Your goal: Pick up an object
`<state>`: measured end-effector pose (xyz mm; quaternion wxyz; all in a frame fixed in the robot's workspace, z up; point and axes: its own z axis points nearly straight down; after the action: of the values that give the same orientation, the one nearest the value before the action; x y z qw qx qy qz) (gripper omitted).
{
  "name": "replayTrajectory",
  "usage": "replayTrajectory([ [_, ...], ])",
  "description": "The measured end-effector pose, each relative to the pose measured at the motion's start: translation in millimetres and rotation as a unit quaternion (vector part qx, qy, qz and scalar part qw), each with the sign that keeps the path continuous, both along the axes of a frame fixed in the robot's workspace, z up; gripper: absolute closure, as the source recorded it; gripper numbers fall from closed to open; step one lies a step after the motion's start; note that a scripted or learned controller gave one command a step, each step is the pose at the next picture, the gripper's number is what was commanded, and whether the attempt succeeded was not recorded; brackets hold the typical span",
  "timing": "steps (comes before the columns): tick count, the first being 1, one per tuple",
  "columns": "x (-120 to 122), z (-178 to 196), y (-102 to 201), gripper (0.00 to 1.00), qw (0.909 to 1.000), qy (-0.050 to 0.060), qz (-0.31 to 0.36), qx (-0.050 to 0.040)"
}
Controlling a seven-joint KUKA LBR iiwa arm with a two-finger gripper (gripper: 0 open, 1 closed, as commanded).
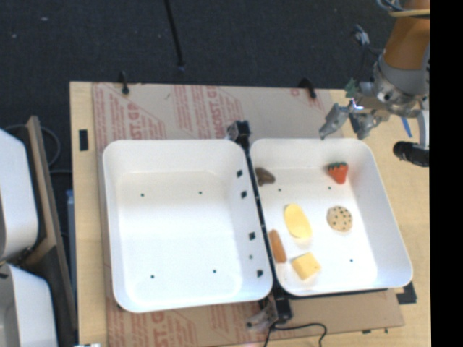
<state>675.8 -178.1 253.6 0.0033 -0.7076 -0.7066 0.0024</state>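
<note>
Camera view, jaws (349,123) spread wide and holding nothing above the right bin's (391,226) far rim, strawberry toy (338,171) just below near that far wall: best dropping straight down, straddling the berry, closing gently, staying clear of the rim.

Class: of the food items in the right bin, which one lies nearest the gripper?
The red strawberry, near the bin's far wall, lies nearest the gripper. The cookie and the yellow pieces lie farther toward the front.

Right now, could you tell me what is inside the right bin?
The right bin holds a strawberry, cookie, yellow oval, yellow block, orange stick and brown lump. Nothing looks covered.
</note>
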Motion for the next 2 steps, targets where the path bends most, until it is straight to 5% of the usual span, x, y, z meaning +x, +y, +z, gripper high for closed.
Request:
replayTrajectory([
  [1,1.5,5.8,0.4,0.00,1.0000,-0.005,0.001,-0.0007],
  [2,7.4,-54.7,0.8,0.00,1.0000,-0.002,0.001,-0.0004],
])
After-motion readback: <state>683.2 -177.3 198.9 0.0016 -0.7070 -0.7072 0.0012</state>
